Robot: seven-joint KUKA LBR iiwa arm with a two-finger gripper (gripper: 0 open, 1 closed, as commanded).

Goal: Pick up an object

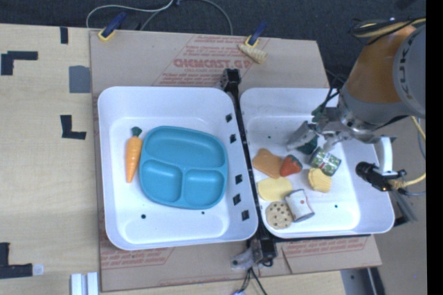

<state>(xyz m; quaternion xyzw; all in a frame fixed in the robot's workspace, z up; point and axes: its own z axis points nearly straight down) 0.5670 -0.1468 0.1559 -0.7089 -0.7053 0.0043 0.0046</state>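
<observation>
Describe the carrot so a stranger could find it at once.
Start at the left white bin, which holds a big blue divided plate. The carrot lies on the bin floor just left of that plate, lengthwise, green top pointing away from the camera. It is the bin's one orange thing.

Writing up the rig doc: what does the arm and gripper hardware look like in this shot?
The arm is a rounded grey body with a broad orange band above the wrist. Thin yellowish cables loop over its top and trail off near its lower side. The gripper is darker grey metal with a compact, angular build. A white bracket with a black cylindrical fitting sticks out below the wrist.
</observation>
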